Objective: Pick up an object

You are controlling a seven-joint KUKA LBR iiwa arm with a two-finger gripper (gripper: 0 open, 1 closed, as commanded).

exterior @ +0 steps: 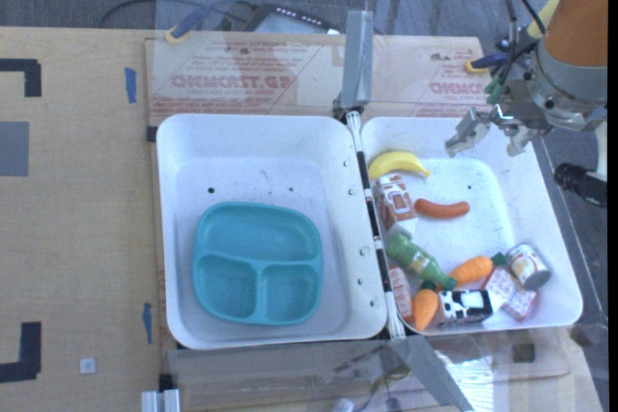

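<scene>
End effector (492, 132), fingers spread and holding nothing, hovers over the right bin (555, 236) at 1 o'clock from the banana (397, 164).

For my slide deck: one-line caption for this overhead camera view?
Open gripper hovers above the right bin of toy food; teal plate sits in the left bin.

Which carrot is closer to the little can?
The upper carrot, lying slantwise just left of the can. The other carrot sits lower, beside the green bottle.
</scene>
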